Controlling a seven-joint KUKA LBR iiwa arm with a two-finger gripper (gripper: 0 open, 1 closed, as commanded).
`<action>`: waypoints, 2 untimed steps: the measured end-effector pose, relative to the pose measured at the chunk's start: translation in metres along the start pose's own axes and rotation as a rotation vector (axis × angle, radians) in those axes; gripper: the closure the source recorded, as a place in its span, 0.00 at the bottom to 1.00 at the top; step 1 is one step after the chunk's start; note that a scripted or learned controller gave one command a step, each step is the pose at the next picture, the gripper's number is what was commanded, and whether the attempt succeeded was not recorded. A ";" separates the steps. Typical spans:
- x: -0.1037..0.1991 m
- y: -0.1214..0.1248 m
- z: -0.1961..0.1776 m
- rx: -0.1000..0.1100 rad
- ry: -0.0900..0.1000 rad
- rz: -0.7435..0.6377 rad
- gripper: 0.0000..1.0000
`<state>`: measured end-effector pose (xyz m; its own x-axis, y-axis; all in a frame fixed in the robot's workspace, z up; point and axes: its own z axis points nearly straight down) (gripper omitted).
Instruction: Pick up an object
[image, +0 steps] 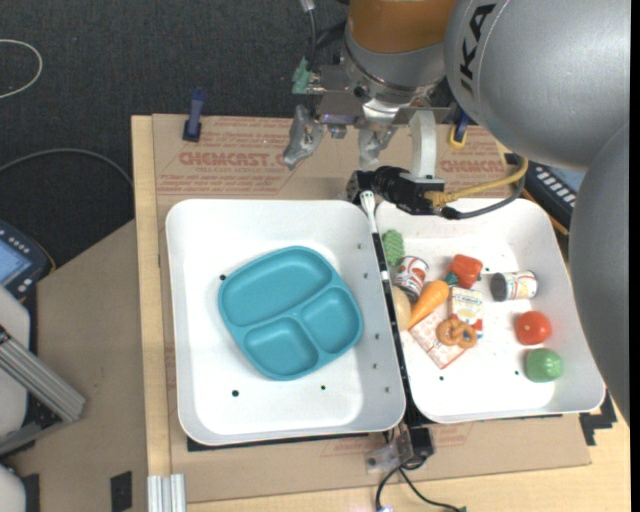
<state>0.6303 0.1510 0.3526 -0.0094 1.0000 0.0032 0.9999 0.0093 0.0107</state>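
The gripper (335, 140) hangs above the bins' far edge, fingers spread apart, holding nothing. The left bin (200, 380) has bare floor around a smooth teal tray (290, 312). The right bin (500, 392) holds crowded toys: a tapered carrot (430, 300), a round tomato (533, 327), a green ball (543, 365).

A dark grey carpet (90, 70) covers the floor around the bench, with a thin pale cable (22, 62) looping across it at the upper left. The bench top is a sheet of brown cardboard (240, 150) printed with red lettering, held at its far edge by a blue clamp (193, 115). At the lower left, an aluminium rail (40, 380) slants across tan board under even light.
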 end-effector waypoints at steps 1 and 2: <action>0.057 -0.005 -0.096 -0.002 0.002 0.002 0.00; 0.075 -0.018 -0.189 -0.001 0.002 0.005 0.00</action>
<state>0.6096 0.2255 0.5420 -0.0040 1.0000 0.0049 0.9999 0.0039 0.0120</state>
